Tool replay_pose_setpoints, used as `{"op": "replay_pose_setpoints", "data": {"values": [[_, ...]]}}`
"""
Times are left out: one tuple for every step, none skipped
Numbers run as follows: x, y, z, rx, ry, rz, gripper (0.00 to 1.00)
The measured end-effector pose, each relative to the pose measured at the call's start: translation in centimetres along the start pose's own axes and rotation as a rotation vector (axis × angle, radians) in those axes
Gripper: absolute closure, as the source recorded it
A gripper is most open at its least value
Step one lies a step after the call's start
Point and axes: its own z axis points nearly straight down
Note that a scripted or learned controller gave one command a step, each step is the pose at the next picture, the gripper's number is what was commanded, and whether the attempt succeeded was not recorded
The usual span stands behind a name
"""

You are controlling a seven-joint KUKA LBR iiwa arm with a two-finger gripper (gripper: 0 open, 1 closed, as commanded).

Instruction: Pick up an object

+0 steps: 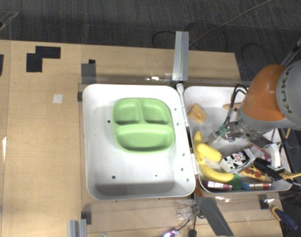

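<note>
The end effector (228, 132) hangs low in the right bin (217, 94), just beside the yellow banana (208, 152), likely to grab it, but I cannot tell its grip.

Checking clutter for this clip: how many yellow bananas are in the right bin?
2: one banana near the bin's left wall, another banana just below it. The arm may hide more.

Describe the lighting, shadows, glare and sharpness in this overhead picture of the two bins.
Camera view: soft, even light; a grey shadow pools along the near wall of the left bin; the green tray is sharp, with no hard glare; a small bright glint sits on the metal post; the arm looks slightly soft, and the clutter in the right bin is small and hard to make out.
</note>
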Motion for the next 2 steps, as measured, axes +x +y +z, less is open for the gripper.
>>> {"op": "replay_pose_setpoints", "data": {"values": [[0.3, -5.4, 0.5, -0.021, -0.01, -0.268, 0.0], [-2.4, -6.6, -0.8, -0.004, -0.004, -0.432, 0.0]]}}
